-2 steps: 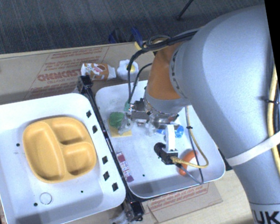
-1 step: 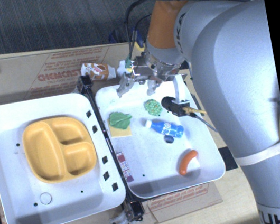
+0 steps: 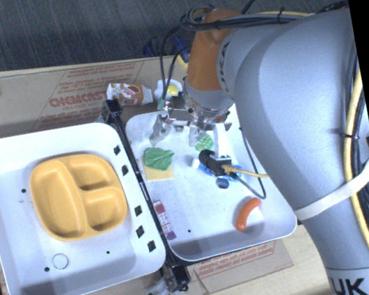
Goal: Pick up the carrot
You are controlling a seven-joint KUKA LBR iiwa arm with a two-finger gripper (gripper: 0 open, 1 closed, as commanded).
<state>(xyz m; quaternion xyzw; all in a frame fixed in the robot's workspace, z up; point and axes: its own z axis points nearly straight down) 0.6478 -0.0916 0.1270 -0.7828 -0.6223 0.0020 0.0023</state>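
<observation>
Camera view from above: the gripper [image 3: 177, 132] is seen with its two fingers spread apart and nothing held between them, hovering over the right-side bin [image 3: 199, 208], close to that bin's top rim. Just below the fingers, in that bin's upper half, a green leaf [image 3: 159, 158] is laid on a pale yellow slab [image 3: 161, 174]. A smaller green scrap [image 3: 205, 142] is found beside them, toward the arm. The carrot [image 3: 247, 213], a short orange piece, is seen lying flat near the same bin's lower corner on the arm's side, well apart from the gripper and untouched. Past that bin's inner wall, a yellow compartment tray [image 3: 78, 195] is set in the neighbouring bin [image 3: 5, 210]. The task is judged to be barely begun: the carrot is not yet reached, so the approach, the closing of the fingers and the lift are all left to be done.
</observation>
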